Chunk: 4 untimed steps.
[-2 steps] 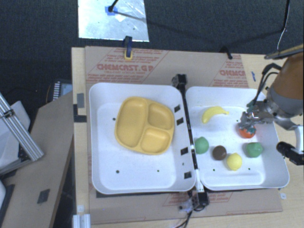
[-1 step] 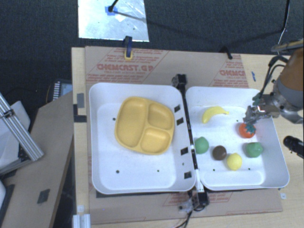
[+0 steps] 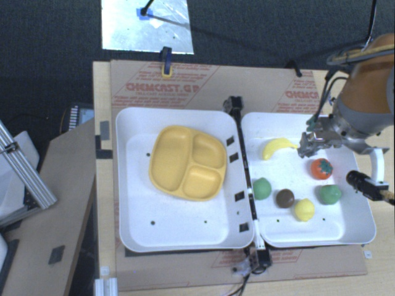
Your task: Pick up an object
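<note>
The one readable text is red print on the brown protective sheet [image 3: 203, 79] that covers the table under the two white bins [image 3: 133, 128]. Beyond the far rim of the left bin it reads "CHEMCAST GP", seen upside down. The same red lettering repeats beyond the far rim of the right bin, near the arm, but there it is cut off and too faint to read.

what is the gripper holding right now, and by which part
Nothing: the gripper hangs above the right bin, between banana and tomato.
</note>
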Tool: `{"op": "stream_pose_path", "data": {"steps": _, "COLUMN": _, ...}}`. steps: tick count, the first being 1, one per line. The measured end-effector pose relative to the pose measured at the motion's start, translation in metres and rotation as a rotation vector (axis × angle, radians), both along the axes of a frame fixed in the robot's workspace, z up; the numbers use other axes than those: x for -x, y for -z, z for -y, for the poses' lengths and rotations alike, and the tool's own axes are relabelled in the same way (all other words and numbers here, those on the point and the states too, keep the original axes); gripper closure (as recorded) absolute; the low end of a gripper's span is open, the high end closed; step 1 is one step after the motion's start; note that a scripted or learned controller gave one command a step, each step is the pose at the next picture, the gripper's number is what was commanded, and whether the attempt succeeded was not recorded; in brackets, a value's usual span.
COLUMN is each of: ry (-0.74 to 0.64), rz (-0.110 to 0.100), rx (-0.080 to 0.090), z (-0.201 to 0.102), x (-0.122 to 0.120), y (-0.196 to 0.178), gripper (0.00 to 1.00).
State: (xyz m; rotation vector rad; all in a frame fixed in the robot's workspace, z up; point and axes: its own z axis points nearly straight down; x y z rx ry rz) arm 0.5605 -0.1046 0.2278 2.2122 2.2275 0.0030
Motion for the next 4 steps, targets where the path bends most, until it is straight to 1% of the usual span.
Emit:
{"op": "stream_pose_path", "data": {"steps": 2, "ry": -0.002, "rz": -0.001, "rx": -0.002, "z": -0.104, "x": -0.023, "y": -0.017, "gripper": 1.00}}
{"op": "stream_pose_path", "data": {"steps": 3, "ry": -0.004, "rz": 0.001, "rx": -0.003, "z": -0.160, "x": -0.043, "y": -0.021, "gripper": 1.00}}
{"op": "stream_pose_path", "data": {"steps": 4, "ry": 0.000, "rz": 0.000, "rx": -0.001, "z": -0.204, "x": -0.050, "y": -0.021, "gripper": 1.00}}
